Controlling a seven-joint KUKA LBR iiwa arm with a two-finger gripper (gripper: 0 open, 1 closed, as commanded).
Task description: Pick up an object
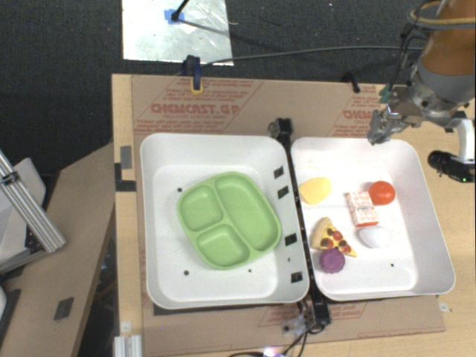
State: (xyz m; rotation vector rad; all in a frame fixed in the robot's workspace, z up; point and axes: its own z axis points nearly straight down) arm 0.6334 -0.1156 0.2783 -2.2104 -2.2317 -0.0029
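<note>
The right bin [416,274] holds several small toys: a yellow lemon-like piece [314,190], a red tomato [382,192], a red-and-white carton [361,208], a white egg [374,236], a pizza slice [331,237] and a purple piece [332,260]. My gripper [378,133] hangs above the far edge of the right bin, well up and away from the toys. Nothing shows between its fingers.
The left bin [160,274] carries a green divided plate [227,219]. A black divider with clips [291,207] runs between the bins. A cardboard sheet [223,103] lies under both. A shiny plate [175,17] sits at the back, and a metal rail [26,207] at the left.
</note>
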